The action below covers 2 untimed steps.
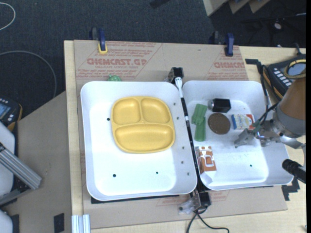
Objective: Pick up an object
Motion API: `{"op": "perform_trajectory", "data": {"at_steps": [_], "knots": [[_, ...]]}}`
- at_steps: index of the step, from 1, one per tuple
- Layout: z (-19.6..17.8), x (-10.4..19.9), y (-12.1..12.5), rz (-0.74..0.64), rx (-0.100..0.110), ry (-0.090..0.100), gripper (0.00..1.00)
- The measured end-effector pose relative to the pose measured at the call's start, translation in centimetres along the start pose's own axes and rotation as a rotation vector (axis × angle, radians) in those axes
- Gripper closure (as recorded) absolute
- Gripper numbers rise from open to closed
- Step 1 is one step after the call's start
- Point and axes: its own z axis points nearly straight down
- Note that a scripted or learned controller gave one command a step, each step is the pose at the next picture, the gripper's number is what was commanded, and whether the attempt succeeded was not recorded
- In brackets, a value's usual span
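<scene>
The right bin (252, 171) holds several small objects. A green strip (199, 122) lies by its left wall, with a brown round disc (219, 124) beside it. A black cylinder (220, 105) lies farther back, and a white, blue and red packet (240, 121) sits right of the disc. An orange and white box (207, 159) lies at the front left. My gripper (249, 135) hangs low over the bin's right side, just right of the packet and in front of it. Nothing shows as held in it.
The left bin (97, 169) holds a yellow divided plate (143, 124). A black rail with a clip (177, 74) runs between the bins. Blue clamps (101, 37) (229, 41) hold the cardboard at the back. A dark device (284, 74) sits at the far right.
</scene>
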Motion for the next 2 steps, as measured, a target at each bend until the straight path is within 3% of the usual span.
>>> {"op": "perform_trajectory", "data": {"at_steps": [1,2], "knots": [[-12.44,7.88,-2.92,-0.01,-0.026,-0.005,0.0],[-12.87,7.44,-3.02,-0.003,-0.019,-0.008,1.0]]}}
